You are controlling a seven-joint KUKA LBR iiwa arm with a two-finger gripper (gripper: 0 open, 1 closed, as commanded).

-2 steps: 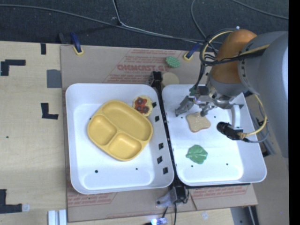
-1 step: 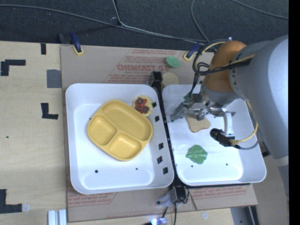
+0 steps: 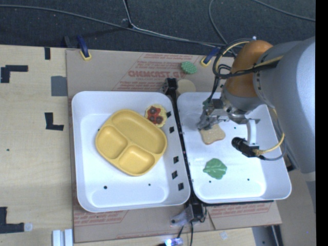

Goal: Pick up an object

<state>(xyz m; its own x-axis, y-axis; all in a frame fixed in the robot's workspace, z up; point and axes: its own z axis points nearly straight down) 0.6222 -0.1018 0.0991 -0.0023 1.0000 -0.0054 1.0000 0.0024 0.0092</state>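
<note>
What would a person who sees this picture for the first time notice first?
Probably the big yellow divided plate, lying slantwise in the left bin. Next comes the grey arm with its orange band, reaching in from the right with the gripper low over a tan toast-like piece in the right bin, a green leafy item nearby.

Grey arm [image 3: 287,86] reaching in from the right, orange-banded wrist bent down; pincer [image 3: 209,123] lowered
</note>
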